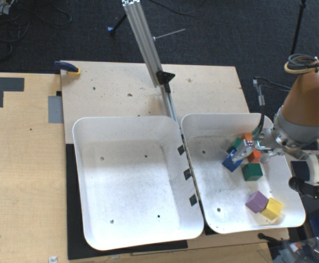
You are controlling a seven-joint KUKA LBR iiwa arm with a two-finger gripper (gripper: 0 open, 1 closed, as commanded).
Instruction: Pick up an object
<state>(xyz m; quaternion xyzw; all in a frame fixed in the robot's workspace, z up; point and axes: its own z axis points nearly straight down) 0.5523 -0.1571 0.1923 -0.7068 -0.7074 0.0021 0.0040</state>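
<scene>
Where blocks cluster | gripper (246, 149) over blue block (231, 162) | no legible writing

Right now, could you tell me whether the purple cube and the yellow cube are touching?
Touching: the camera view shows the purple cube pressed against the yellow cube, no gap between.

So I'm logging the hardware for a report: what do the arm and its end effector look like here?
The arm is a thick rounded body, orange-brown on the upper section with a grey ring below it. Its end effector is a small silvery metal piece. A black block sits beside the wrist, and a coiled cable lies above the arm.
</scene>
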